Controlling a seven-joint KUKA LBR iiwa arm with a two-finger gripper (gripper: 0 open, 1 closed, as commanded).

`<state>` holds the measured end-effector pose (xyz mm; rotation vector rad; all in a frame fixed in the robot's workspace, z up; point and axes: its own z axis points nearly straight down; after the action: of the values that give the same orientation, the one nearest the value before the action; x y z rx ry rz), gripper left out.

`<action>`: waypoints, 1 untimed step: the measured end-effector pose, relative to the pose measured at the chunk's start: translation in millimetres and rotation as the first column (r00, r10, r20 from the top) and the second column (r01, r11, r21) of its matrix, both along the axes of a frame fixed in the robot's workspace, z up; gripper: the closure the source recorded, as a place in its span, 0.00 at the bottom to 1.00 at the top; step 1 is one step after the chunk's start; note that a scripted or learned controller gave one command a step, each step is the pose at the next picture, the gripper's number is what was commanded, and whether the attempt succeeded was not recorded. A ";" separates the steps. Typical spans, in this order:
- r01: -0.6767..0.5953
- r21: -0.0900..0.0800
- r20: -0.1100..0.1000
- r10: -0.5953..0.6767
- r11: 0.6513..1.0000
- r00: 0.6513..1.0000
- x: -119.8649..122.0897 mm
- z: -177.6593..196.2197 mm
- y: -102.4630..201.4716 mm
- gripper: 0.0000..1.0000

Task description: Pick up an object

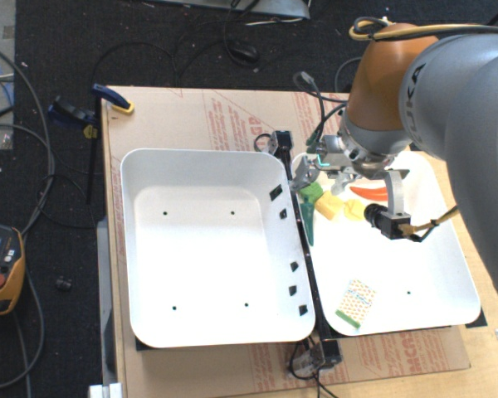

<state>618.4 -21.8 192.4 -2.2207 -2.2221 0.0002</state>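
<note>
My gripper hangs over the far left corner of the right bin, below the arm's orange band. Just under and in front of it lie a green object against the bin's left wall, a yellow object beside it, and an orange-red object partly hidden by the wrist. A small patterned packet with a green end lies flat nearer the front of the same bin. I see nothing lifted off the bin floor.
The left bin stands next to the right one, with a black divider strip between them. Cables run from the wrist across the cardboard bench top. A blue and yellow clamp sits at the bench's far left corner.
</note>
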 end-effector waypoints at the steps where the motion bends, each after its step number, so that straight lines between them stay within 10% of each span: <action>1: 0.007 -0.001 -0.001 -0.007 1.000 1.000 -45.8 0.2 -65.7 0.00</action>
<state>572.6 -87.4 192.6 -2.2282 -2.2148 0.0025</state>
